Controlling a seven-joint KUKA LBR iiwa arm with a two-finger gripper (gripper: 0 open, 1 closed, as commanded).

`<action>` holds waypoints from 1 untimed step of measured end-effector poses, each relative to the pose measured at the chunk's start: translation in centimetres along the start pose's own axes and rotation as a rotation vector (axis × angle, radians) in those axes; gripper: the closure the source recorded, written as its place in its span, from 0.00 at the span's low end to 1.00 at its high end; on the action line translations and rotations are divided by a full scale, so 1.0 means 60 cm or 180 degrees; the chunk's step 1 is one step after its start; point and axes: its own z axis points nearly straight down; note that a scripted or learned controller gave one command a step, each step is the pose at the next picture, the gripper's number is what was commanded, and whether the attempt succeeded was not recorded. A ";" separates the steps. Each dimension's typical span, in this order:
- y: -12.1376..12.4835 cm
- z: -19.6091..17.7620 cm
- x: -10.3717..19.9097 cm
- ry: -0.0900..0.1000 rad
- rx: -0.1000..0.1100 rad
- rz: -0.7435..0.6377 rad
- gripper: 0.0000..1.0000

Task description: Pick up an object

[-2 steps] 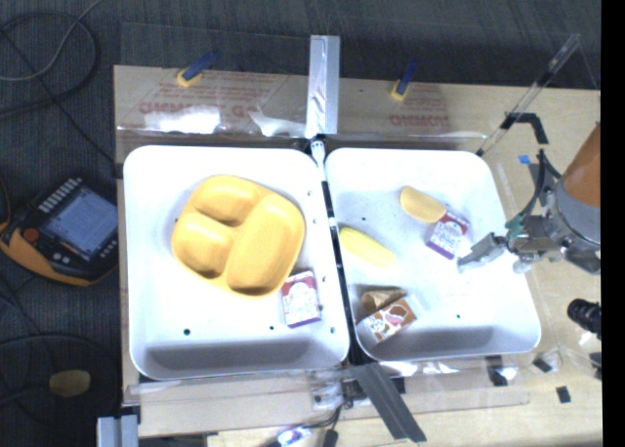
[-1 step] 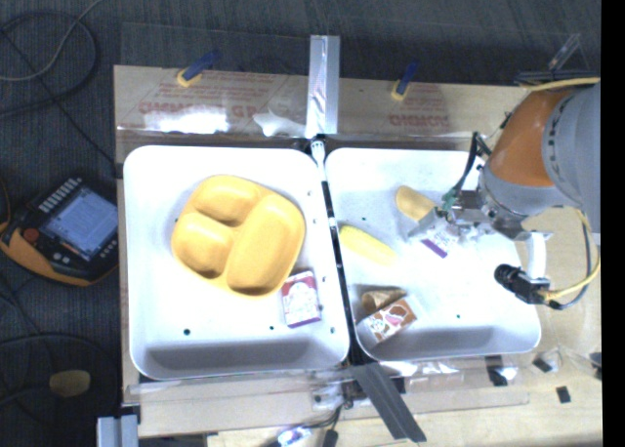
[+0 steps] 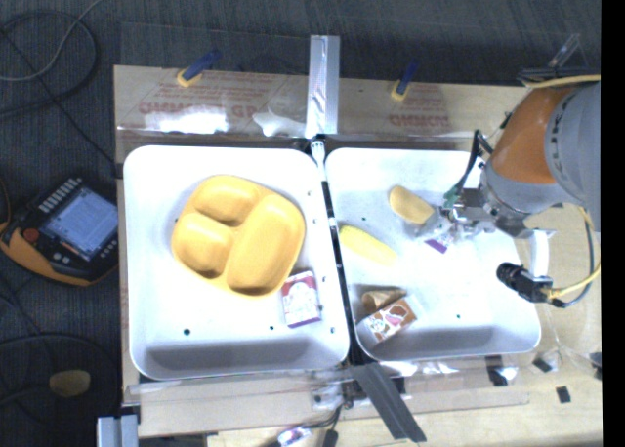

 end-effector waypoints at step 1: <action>0.053 -0.029 0.045 0.0010 0.0023 -0.0207 1.00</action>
